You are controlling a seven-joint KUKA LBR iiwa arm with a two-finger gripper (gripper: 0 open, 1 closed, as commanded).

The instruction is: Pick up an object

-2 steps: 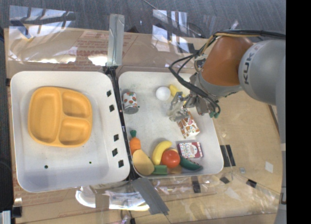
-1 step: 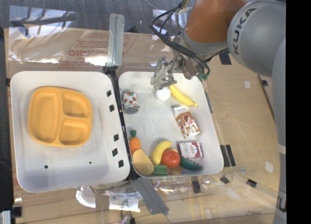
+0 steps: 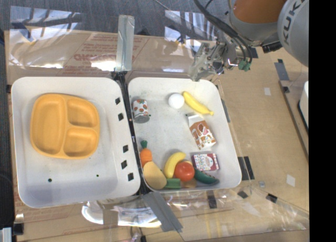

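Tomato (image 3: 184,170), fingers (image 3: 202,67) above bin rim (image 3: 210,81)

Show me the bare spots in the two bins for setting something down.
Free: left white bin floor below the yellow divided tray; right bin's middle, between the small can and brown carton. Crowded: bottom corner around the red tomato.

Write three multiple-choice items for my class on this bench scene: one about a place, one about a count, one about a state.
1. Where does the orange tray lie?
A. left bin
B. right bin
C. the bench

2. How many bananas are in the right bin?
A. one
B. two
C. four

3. How does the small can rest?
A. under the tomato
B. inside the tray
C. by the bin's left wall

Answers: 1 A, it fills the left bin. 2 B, one near the egg, one beside the tomato. 3 C, it sits apart at that wall.
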